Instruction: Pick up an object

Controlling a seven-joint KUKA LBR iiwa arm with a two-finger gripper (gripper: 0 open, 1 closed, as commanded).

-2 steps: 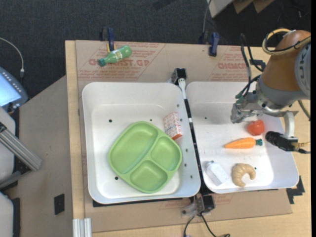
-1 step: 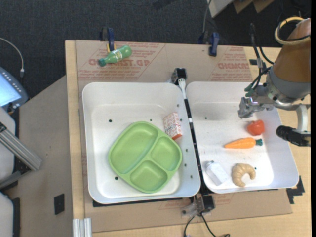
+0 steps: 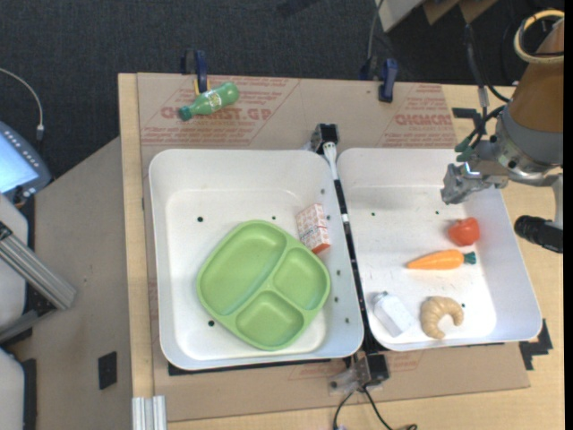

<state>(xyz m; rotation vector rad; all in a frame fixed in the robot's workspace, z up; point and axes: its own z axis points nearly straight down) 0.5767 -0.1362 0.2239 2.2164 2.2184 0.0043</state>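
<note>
You see the grey metal two-finger gripper (image 3: 457,186) hovering just above the round red plastic tomato (image 3: 464,231) — whether it is open, you cannot tell

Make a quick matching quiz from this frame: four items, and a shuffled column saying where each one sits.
Items:
1. green bottle
2. green divided plate
3. carrot
4. croissant

Places:
A. left bin
B. right bin, near front edge
C. on the cardboard behind the bins
D. right bin, just below the tomato

Pairs: 1-C, 2-A, 3-D, 4-B
</note>
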